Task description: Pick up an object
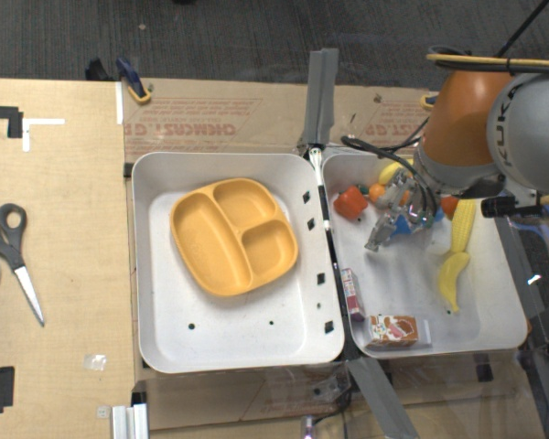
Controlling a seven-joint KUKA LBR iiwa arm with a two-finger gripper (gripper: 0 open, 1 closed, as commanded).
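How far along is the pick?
Done: the gripper is down in the right bin, among the toys near the red piece. In hand: nothing visibly held. Left: grasp and lift. The banana and snack box lie untouched.

The wooden bench [55, 273] is spanning the frame below the dark floor. Two white bins are sitting on it side by side: the left bin [156, 337] at centre, the right bin [494, 323] toward the right edge. A sheet of printed cardboard [210, 117] is lying under their upper rims. Scissors [14, 254] are resting at the far left, black brackets [5, 117] are sitting in the upper left, and a blue clamp [133, 79] is gripping the cardboard's upper-left corner.
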